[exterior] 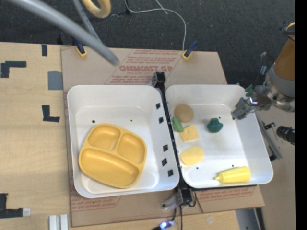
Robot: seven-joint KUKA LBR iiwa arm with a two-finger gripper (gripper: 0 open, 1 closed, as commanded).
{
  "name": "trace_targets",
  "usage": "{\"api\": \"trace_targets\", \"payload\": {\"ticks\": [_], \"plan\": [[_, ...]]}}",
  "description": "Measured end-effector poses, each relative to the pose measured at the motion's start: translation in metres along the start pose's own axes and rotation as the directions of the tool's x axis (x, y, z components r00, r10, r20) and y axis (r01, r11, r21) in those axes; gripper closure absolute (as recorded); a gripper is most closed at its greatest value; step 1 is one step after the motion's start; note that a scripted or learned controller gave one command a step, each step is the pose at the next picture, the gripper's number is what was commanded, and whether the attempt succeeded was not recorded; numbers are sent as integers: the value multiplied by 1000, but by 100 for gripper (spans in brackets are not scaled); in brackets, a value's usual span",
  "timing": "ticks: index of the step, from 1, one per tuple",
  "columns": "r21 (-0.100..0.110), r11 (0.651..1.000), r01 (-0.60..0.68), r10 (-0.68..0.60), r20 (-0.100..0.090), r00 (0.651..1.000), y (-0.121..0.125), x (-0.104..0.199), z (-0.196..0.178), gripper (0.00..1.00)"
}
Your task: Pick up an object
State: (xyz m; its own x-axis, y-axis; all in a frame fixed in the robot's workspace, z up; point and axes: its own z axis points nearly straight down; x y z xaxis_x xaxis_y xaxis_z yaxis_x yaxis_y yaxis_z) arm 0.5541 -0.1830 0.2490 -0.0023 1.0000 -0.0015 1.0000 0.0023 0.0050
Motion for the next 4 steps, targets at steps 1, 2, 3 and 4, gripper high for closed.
{"api": "trace_targets", "payload": {"ticks": [1,2,3,4], "plan": [[6,1000,3,-3,-3,1000,13,48,14,100],[7,1000,5,-5,-3,1000,20,105,20,100],[6,1000,5,-5,-3,1000,45,163,21,100],[5,1000,4,-4,-3,1000,66,206,21,100]]}}
